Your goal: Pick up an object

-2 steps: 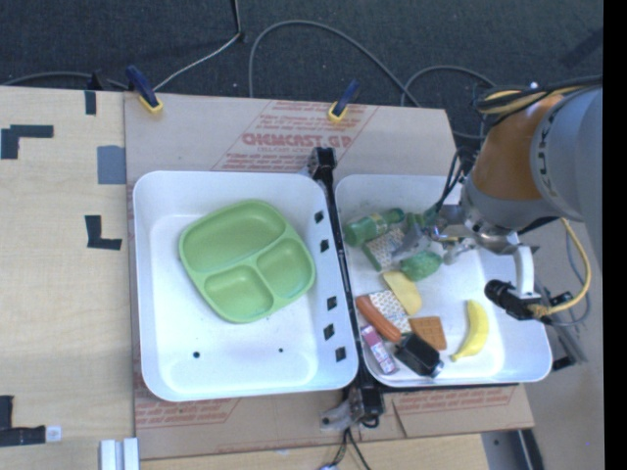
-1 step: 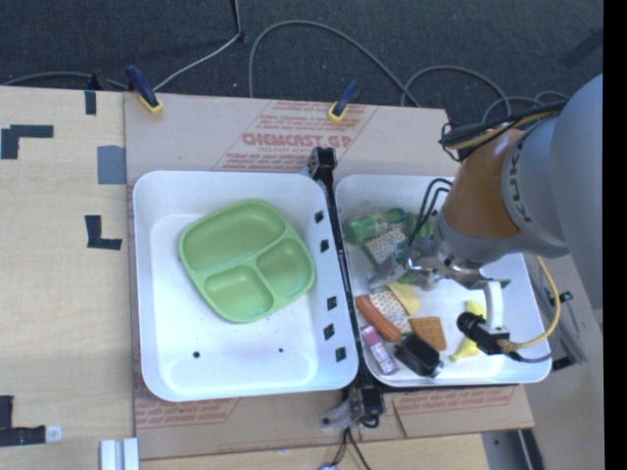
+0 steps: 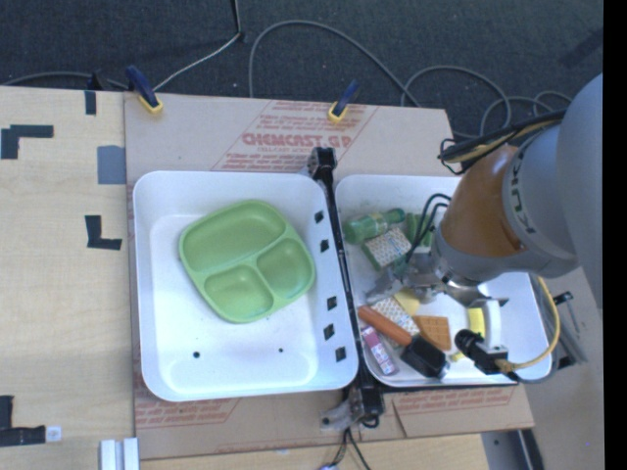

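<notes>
gripper [image 3: 416,280]: low over right bin [image 3: 529,360] clutter, finger state unclear
left bin [image 3: 157,262]: green divided plate [image 3: 247,259]

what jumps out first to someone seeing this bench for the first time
The green divided plate lies alone in the left bin, bright against the white. The grey arm with its orange band looms over the right bin, above a jumble of small things, among them an orange carrot-like piece and a black block.
</notes>
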Controlling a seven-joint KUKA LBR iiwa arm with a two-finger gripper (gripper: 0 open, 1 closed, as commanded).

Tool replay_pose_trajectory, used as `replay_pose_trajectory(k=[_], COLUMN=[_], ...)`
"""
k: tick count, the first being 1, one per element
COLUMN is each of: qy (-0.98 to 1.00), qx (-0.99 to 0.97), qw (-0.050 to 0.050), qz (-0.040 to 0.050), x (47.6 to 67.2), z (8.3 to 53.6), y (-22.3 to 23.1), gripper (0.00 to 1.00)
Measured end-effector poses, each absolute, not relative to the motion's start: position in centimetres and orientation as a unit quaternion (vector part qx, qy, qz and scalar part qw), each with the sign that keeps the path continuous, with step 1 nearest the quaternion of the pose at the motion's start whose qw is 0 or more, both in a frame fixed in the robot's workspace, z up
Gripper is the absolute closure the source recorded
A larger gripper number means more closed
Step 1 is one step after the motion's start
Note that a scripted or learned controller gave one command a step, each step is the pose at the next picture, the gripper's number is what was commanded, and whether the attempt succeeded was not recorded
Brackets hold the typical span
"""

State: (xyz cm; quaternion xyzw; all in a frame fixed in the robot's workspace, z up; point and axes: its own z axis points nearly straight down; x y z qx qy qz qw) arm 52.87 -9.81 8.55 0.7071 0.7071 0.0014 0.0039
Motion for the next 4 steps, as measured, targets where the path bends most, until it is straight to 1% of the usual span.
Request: replay_pose_trajectory(k=[1, 2, 3, 4], qy=[0.707, 0.708, 0.708, 0.708], qx=[0.707, 0.707, 0.707, 0.706], qw=[0.001, 0.000, 0.000, -0.001], qz=[0.0002, -0.0003, -0.0020, -0.0018], x=[57.4, 60.5, 65.6, 65.7], z=[8.5, 8.4, 8.4, 8.4], y=[-9.8, -10.6, -10.4, -10.5], gripper=[0.00, 0.00, 0.00, 0.00])
